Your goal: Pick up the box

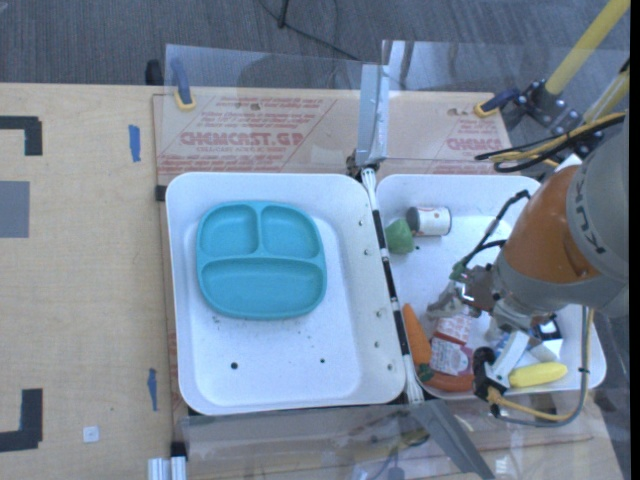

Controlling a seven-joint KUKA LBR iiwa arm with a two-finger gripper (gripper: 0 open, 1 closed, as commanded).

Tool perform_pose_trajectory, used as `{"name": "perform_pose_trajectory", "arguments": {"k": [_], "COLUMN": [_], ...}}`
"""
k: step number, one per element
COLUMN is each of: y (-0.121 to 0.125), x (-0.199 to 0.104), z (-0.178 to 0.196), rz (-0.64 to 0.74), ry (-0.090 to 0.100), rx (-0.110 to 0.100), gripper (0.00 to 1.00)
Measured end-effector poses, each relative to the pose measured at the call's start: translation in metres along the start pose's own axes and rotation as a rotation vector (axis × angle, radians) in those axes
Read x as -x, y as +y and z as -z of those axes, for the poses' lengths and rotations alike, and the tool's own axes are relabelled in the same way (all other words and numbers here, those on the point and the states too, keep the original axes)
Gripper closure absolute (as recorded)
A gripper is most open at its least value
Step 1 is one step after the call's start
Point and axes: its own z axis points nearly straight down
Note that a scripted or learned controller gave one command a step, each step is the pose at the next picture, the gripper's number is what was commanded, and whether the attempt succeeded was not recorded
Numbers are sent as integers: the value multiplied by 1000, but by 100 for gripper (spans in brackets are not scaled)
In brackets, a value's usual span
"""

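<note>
Claw [487,320] low in right bin [590,368], near its front edge; I cannot tell its state from here, wrist blocks it. Box [452,346] just left of claw, near bin's front left corner: small, flat, white-and-red, looks crumpled. I judge pick not done, box lying in bin, lift left. Carrot [416,335] against box's left side, banana [538,373] toward front right. Left bin [190,368] carries teal plate [262,260].
</note>
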Motion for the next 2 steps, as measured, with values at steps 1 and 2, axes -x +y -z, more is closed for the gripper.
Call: {"name": "perform_pose_trajectory", "arguments": {"k": [1, 2], "y": [1, -43], "x": [3, -64], "z": [9, 96], "rz": [-5, 107], "ry": [-4, -2], "rx": [2, -10], "gripper": [100, 100]}}
